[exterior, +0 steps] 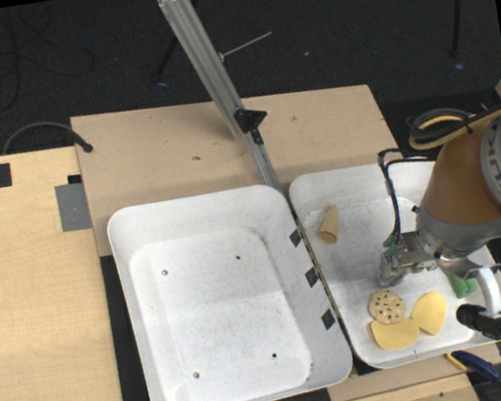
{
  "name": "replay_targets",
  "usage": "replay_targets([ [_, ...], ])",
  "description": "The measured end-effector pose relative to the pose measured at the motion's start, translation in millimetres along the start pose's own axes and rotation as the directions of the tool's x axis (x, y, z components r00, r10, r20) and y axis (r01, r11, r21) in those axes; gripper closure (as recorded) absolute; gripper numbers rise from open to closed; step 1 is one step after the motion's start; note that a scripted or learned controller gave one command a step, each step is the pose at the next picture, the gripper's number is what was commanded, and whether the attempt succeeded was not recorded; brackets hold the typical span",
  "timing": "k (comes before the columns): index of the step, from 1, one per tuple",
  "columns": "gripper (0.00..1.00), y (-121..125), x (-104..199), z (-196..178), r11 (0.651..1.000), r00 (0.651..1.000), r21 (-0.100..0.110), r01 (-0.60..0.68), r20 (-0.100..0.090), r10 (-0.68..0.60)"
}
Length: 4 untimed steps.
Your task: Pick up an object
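Note:
In the right bin (344,190) lie a tan cone-shaped piece (329,223) near the far left, a round brown cookie with dark dots (386,306), a yellow flat piece (396,334) and a yellow rounded piece (430,312) at the near end. A green item (461,284) peeks out beside the arm. My gripper (397,268) hangs low over the bin, just above and slightly right of the cookie. Its fingertips sit close to the bin floor, with nothing visibly between them.
The left bin (140,225) lies beside the right one, with black clips (312,276) along the shared rim. A metal rail (209,68) slants up from the bins' far junction. Black cables (396,161) loop near the arm.

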<state>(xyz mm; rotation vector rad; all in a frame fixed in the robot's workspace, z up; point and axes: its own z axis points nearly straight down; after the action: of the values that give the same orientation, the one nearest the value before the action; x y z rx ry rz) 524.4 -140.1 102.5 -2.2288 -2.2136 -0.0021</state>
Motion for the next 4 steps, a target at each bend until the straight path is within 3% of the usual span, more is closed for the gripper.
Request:
replay_targets([
  [2,1.0,-11.5,-5.2,-111.3,1.0,1.0,-0.002,0.006,0.002,-0.006],
  [3,1.0,-4.5,-5.5,-172.6,1.0,1.0,-0.004,0.008,0.002,-0.008],
  [4,1.0,-4.2,-6.5,-195.9,1.0,1.0,0.0,0.008,0.001,-0.008],
])
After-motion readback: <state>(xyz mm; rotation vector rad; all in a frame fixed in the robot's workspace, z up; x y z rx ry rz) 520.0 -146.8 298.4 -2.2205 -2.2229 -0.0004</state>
